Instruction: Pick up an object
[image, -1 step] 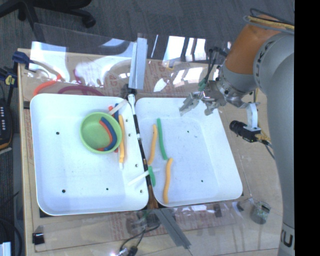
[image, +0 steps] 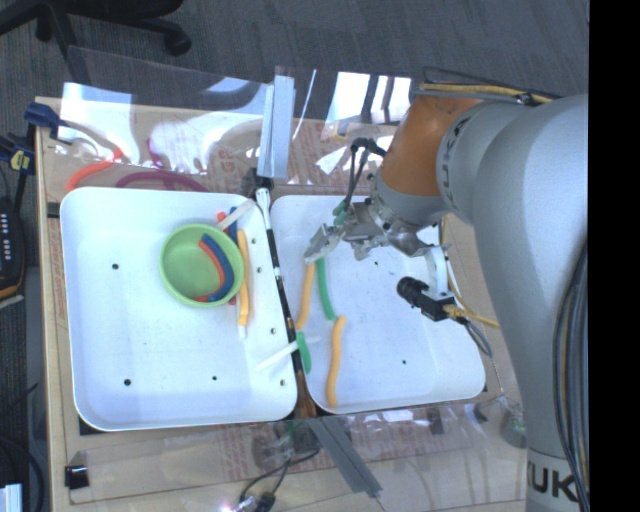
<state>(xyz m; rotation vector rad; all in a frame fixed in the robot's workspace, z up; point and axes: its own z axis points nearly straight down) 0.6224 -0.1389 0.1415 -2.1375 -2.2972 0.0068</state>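
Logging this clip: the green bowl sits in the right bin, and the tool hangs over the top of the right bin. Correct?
Not quite. The camera view shows the green bowl in the left bin, not the right one. The rest stands: the tool hangs over the top of the right bin.

Partial white "KUK" lettering on arm base (image: 553, 482).

The shallow white left bin (image: 120, 330) holds a round green plastic bowl (image: 190, 265) in its upper right, with a thin orange stick (image: 243, 290) just right of it. In the shallow white right bin (image: 400, 370), a curved green strip (image: 325, 292) lies near the left wall, a curved orange strip (image: 335, 360) below it, and the two-finger metal gripper (image: 325, 240) sits at the upper left.
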